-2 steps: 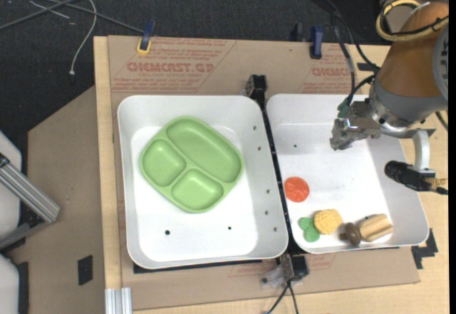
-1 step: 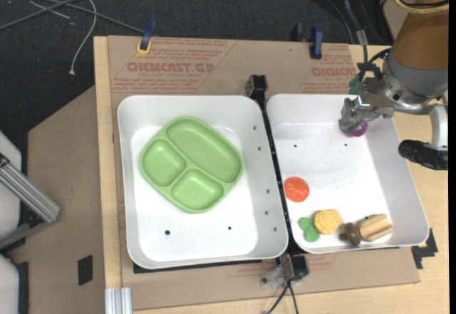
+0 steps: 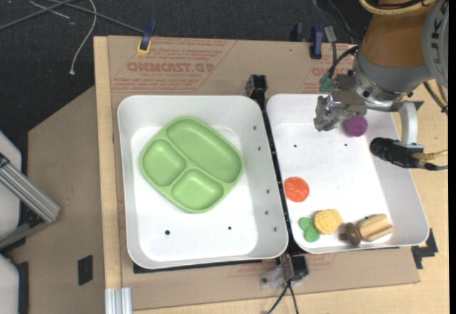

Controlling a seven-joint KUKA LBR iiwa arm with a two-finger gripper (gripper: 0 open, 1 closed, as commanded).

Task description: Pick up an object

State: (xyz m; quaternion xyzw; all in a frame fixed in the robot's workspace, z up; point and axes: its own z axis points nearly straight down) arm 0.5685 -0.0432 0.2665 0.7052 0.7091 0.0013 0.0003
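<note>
My gripper (image 3: 329,120) hangs over the far part of the right bin (image 3: 317,163), its metal fingers pointing down. A purple toy (image 3: 355,124) lies just to its right, close to the fingers but not between them. Nearer the front of the same bin sit an orange-red round piece (image 3: 296,189), a yellow corn with green leaves (image 3: 322,223) and a brown and tan piece (image 3: 366,228). The view is too coarse to show how the fingers stand.
The left bin (image 3: 135,163) holds a green divided plate (image 3: 191,162). A black clamp (image 3: 256,85) sits at the far end of the wall between the bins. A black cylinder with a cable (image 3: 394,151) hangs over the right bin's right side.
</note>
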